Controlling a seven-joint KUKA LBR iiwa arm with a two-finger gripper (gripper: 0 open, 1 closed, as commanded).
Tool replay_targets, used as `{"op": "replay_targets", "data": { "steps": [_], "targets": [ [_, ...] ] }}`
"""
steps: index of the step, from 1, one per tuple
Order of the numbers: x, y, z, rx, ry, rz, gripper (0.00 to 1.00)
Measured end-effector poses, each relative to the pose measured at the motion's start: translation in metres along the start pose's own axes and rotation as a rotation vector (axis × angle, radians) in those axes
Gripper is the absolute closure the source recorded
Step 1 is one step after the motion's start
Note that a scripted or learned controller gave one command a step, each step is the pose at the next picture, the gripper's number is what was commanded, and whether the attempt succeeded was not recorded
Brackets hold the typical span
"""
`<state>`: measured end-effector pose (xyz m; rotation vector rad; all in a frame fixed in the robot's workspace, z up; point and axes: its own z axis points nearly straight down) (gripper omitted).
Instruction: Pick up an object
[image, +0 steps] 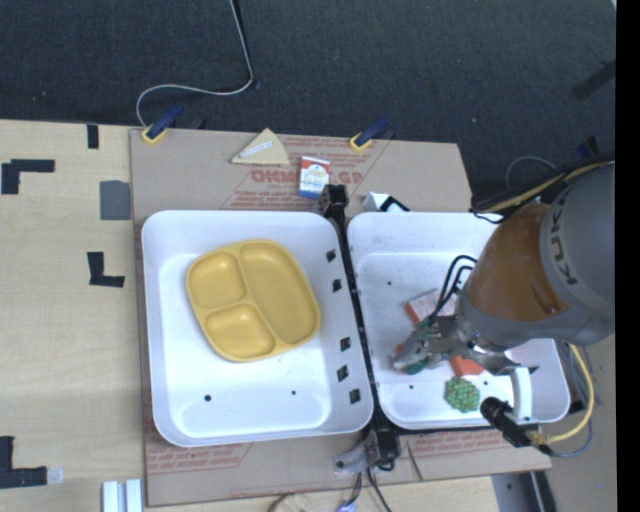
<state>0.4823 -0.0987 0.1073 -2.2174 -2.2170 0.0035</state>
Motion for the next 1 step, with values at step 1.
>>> {"op": "replay_targets", "data": {
  "steps": [1],
  "targets": [
    [0.06, 0.063, -0.0771, -0.005, -0.002, -0.002, 1.0]
  ]
}}
